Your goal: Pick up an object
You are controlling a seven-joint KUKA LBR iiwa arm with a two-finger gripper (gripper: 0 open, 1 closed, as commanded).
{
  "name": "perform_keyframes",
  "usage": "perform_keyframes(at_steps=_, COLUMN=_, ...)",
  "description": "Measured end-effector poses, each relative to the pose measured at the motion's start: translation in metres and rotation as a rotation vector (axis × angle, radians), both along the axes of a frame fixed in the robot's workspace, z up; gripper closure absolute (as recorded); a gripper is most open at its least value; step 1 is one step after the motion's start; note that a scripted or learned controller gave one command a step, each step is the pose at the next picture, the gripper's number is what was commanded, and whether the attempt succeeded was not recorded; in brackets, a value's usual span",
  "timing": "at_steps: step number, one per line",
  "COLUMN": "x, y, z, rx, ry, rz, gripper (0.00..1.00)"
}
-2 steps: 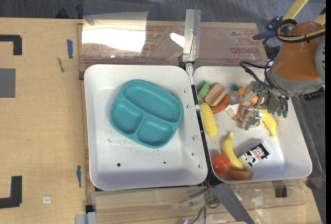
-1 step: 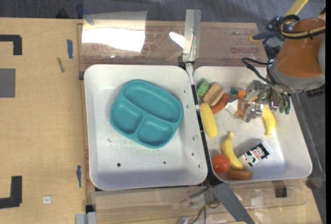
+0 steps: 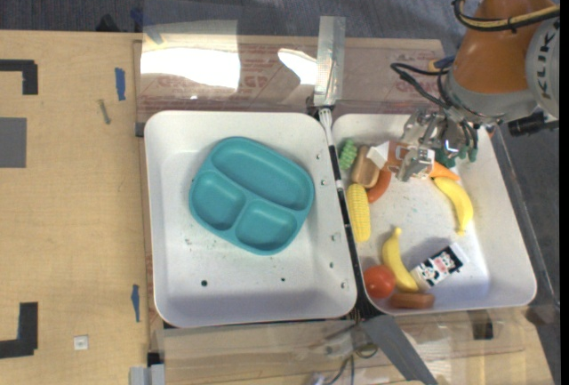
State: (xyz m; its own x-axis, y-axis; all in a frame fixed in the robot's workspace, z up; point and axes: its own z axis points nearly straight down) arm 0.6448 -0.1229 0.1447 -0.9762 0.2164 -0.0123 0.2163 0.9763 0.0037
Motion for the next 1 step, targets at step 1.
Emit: perform_keyframes(at_steps=1, x=-0.0019, y=-0.0027, z=-0.0028, rx=-0.001, ry=0.005, rz=-0.004, gripper=0.0)
